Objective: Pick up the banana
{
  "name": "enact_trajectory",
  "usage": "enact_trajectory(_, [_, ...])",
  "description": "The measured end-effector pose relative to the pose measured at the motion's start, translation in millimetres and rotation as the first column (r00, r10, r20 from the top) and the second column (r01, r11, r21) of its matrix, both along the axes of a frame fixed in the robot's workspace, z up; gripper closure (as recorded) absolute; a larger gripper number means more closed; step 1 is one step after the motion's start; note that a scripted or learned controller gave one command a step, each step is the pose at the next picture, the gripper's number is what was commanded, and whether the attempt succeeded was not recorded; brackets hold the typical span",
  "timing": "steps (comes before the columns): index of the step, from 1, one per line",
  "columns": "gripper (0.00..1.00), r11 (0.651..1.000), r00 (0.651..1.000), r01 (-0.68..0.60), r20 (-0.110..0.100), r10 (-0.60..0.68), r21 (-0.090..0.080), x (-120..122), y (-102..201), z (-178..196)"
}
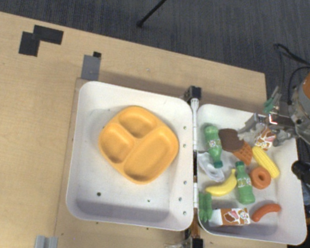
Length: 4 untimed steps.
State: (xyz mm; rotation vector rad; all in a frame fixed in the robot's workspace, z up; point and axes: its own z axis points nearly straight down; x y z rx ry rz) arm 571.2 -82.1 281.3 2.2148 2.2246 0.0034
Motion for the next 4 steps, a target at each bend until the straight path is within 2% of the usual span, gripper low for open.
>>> enact_trajectory(1, [0.00, 0.994, 0.994, -0.112, -0.001, 0.112, 0.000, -22.9, -24.2, -70.4])
enact_trajectory(2, [0.00, 0.994, 0.994, -0.111, 0.003, 0.111, -0.002, 11.9, -56.0, -194.3])
enact_trajectory(3, [0.00, 0.971, 0.971, -0.237, 0.007, 0.237, -0.004, -20.4, -14.2, -193.2])
enact_trajectory(4, [1.00, 0.971, 0.971, -0.238, 0.014, 0.238, -0.007, -18.0, -14.7, -181.3])
